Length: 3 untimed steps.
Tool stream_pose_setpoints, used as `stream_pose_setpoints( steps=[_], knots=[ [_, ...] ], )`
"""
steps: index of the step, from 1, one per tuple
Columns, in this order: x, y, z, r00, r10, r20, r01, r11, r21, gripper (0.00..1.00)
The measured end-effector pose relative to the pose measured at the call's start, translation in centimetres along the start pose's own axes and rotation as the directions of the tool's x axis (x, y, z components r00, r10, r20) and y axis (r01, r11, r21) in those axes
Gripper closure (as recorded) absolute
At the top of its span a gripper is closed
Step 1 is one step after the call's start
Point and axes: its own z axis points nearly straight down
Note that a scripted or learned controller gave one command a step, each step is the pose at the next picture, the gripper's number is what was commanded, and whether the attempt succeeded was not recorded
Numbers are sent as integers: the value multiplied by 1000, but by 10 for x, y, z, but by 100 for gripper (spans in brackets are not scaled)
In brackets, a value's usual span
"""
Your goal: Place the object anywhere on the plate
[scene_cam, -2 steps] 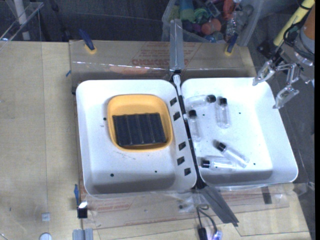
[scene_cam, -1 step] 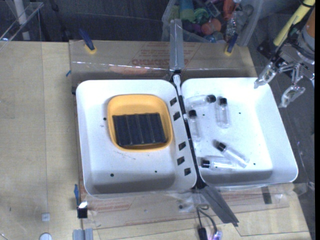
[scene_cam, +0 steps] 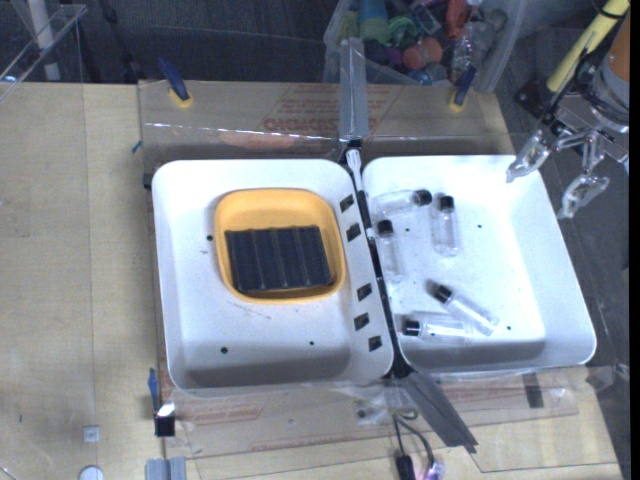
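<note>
Hovering at the far right corner of the right bin [scene_cam: 570, 308], my gripper [scene_cam: 548, 181] hangs with its two fingers spread apart and nothing between them; one fingertip [scene_cam: 520, 166] sits over the bin's far right rim, the other [scene_cam: 577, 196] just outside the right edge. I see the arm's wrist above it at the far right of the scene. Moving left and nearer into the right bin, I count several clear vials with black caps lying on the white floor: one vial [scene_cam: 444, 223] lies pointing near-to-far by the middle, a second [scene_cam: 403, 203] lies just left of it toward the far side, a third [scene_cam: 388, 248] lies along the divider [scene_cam: 365, 258], and two more lie toward the near side, one [scene_cam: 462, 306] slanted and one [scene_cam: 430, 326] lying left-to-right just beside it. All of them are well apart from my gripper. Across the divider, the left bin [scene_cam: 180, 268] holds the yellow plate [scene_cam: 277, 208], and on it rests a dark ribbed tray [scene_cam: 279, 258]. Behind the bins, at the far side, I see a clear tub [scene_cam: 430, 18] of coloured items.
</note>
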Motion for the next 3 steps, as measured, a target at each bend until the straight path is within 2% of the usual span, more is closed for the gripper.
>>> stream_pose_setpoints(
  steps=[1,2,3],
  knots=[
    [4,-5,-6,967,-254,2,254,967,4,0],
    [-3,1,-9,880,-475,2,475,880,4,0],
    [1,0,0,900,-436,2,436,900,-3,0]
  ],
)
